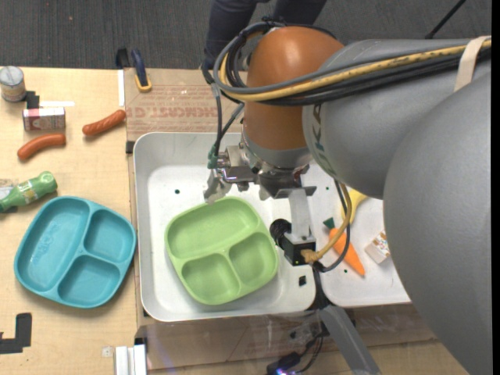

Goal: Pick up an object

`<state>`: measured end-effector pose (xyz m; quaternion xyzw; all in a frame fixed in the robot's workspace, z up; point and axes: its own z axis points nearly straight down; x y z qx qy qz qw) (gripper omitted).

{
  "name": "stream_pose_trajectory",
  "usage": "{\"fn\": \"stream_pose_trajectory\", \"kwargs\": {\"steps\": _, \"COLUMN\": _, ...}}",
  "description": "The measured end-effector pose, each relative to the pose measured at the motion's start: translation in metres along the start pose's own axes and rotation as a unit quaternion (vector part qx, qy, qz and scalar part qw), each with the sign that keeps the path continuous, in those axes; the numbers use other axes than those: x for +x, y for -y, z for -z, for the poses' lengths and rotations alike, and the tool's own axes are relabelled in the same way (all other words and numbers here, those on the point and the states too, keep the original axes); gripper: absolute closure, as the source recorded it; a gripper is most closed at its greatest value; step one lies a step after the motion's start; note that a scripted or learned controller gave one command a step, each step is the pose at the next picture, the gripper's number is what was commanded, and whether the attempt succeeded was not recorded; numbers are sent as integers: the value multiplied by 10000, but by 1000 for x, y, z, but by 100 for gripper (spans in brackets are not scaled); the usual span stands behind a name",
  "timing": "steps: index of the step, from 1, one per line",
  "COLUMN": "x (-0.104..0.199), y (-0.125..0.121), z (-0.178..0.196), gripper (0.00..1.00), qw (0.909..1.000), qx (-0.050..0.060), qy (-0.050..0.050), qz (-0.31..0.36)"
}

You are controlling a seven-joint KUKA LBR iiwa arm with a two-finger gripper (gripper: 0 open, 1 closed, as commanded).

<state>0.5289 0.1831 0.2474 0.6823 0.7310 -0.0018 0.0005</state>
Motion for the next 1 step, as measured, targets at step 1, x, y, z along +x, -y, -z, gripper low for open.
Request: {"fn": "stream_pose_trajectory", "kwargs": {"steps": 1, "x": -60, "y": 56, "z": -79, "gripper": 0, "qw": 9981, "qx": 14, "qy": -7, "qz": 619}}
